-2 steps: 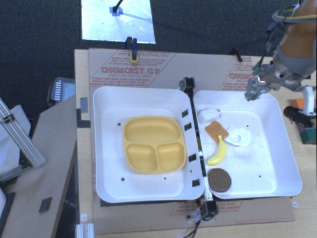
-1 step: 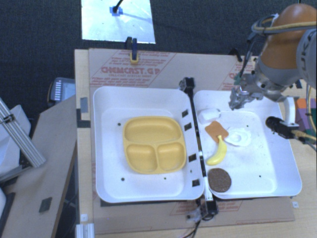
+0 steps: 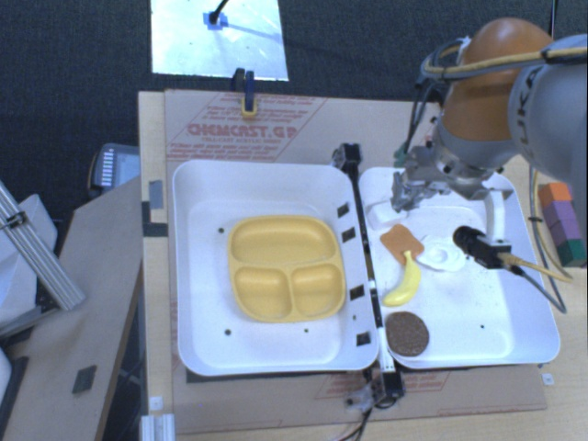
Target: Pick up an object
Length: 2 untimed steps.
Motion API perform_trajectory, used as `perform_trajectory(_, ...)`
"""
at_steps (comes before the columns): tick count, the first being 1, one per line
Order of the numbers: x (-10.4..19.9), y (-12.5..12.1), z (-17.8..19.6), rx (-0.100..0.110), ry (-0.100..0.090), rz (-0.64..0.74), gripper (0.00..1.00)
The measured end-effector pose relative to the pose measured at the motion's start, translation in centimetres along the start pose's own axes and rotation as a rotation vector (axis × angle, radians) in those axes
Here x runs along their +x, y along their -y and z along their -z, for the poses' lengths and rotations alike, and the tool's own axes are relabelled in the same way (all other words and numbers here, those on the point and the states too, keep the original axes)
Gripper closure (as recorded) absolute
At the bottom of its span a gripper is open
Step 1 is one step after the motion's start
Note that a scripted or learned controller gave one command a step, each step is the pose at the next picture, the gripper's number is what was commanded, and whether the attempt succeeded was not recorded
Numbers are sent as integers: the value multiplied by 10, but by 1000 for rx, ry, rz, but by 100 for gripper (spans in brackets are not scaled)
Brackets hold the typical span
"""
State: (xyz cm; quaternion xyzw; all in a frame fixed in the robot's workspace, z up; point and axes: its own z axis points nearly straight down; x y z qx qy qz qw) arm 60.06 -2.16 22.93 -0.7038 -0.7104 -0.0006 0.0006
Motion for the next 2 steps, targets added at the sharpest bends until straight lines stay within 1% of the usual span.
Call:
perform_trajectory(1,54,4,-6,-1,-1,1,100)
perform_trajectory(2,95,25,-11,1,1,-1,100)
